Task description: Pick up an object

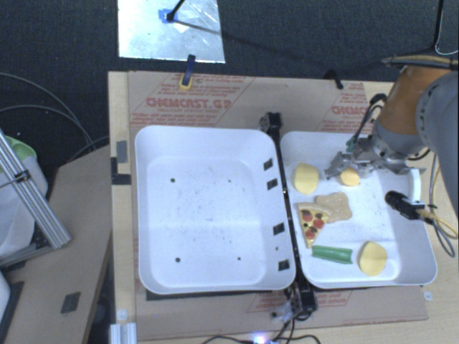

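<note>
The yellow round piece (pixel 373 257) lies at the right bin's (pixel 427 264) front edge, while the gripper (pixel 349 165), low near the back edge, should settle squarely over the small yellow lump (pixel 350 178) before closing, though whether it grips anything I cannot tell.

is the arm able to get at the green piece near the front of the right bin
Probably yes: the green piece lies flat in the right bin, nothing on top, with the pizza slice just beside it. The end effector is over the same bin.
</note>
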Robot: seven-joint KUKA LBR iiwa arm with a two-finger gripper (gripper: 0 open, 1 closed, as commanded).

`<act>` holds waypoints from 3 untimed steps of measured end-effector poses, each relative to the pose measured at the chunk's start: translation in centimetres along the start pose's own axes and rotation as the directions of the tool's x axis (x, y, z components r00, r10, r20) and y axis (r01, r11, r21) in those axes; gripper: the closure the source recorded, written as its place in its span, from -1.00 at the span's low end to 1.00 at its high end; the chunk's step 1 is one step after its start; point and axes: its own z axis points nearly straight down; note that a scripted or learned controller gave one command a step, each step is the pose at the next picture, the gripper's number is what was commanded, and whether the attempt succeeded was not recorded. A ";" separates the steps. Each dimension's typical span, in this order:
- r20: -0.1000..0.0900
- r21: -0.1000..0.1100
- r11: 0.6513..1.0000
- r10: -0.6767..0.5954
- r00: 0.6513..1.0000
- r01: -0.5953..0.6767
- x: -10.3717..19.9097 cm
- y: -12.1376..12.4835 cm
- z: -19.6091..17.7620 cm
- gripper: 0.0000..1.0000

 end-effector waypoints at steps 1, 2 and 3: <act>0.002 -0.005 1.000 0.000 1.000 0.000 -3.2 3.0 -0.1 -1.00; -0.001 0.004 1.000 0.003 1.000 -0.003 -0.2 -4.1 0.1 -1.00; -0.002 0.004 1.000 0.002 1.000 -0.002 3.9 -10.4 0.1 -1.00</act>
